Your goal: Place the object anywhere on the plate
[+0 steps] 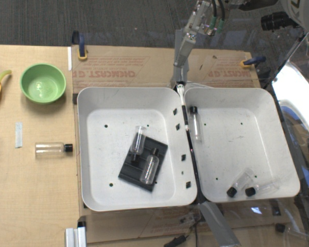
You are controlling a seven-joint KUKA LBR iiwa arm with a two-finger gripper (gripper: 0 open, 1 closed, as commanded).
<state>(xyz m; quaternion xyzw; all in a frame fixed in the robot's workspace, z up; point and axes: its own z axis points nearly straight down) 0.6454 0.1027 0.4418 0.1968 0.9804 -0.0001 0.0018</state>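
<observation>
Even, bright overhead light — soft faint shadows inside white bins (pixel 92 189). Strong blown-out glare at right edge (pixel 293 84). Clear vials (pixel 138 139) show small highlights. Focus fair — slight softness, mild graininess throughout.

cardboard sheet (pixel 144 66) | red print, upside down and mirrored | reads "CHEMCAST GP"

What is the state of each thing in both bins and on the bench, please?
Black plate: flat in left bin, tilted askew.
Two clear vials: lying on the plate.
Vial: lying in right bin, beside the divider.
Two vials: lying in right bin's near corner.
Bottle: lying on bench, capped.
Green bowl: upright.
Gripper: above the bins' far edge.
</observation>
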